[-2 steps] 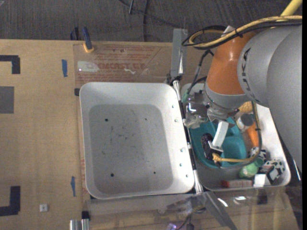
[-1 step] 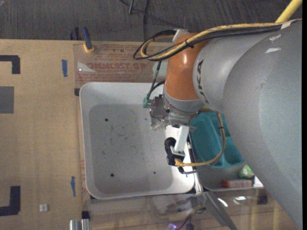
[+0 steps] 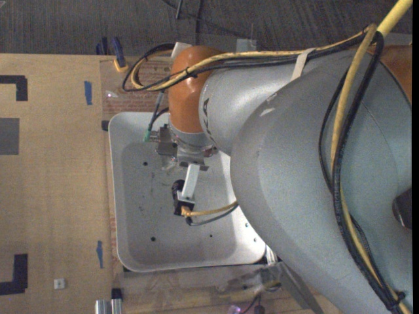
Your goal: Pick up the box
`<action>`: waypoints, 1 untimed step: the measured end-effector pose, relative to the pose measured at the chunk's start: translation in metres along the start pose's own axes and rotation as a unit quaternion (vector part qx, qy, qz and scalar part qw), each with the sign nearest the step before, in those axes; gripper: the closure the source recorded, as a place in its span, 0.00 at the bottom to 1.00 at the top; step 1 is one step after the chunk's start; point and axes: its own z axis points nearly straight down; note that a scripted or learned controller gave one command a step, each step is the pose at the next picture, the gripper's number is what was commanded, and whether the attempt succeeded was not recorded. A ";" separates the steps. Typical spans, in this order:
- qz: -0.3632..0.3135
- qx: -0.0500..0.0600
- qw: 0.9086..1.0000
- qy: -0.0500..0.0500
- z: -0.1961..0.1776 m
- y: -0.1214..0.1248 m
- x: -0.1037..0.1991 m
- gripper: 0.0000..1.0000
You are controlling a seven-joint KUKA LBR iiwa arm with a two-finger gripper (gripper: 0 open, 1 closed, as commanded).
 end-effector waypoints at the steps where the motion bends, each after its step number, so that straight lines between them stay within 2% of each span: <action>1: 0.077 0.001 0.997 0.000 0.012 -0.088 -0.082 1.00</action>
